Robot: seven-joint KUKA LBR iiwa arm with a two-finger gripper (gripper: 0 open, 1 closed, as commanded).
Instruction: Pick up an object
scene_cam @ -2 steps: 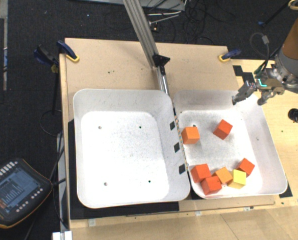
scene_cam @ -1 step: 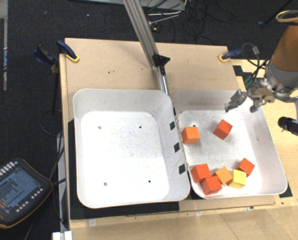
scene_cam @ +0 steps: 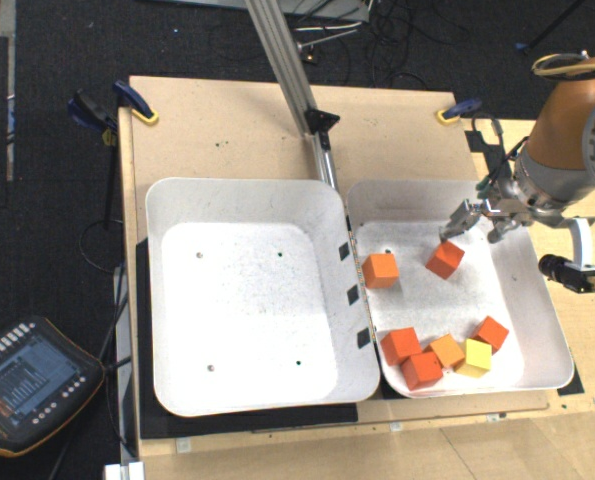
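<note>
Gripper [scene_cam: 474,224] over the right bin [scene_cam: 537,298], jaws spread and holding nothing.
A red cube [scene_cam: 444,259] sits just below it; more cubes [scene_cam: 442,353] are clustered at the bin's front.

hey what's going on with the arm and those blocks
A grey and orange robot arm reaches in from the right over the right bin, trying to pick up a block. Its hand hangs just above a red-orange block that sits tilted near the middle of that bin; whether it has a grip is unclear. An orange block sits to its left, and a cluster of five more blocks lies near the bin's front edge. The left bin stands beside it.
</note>
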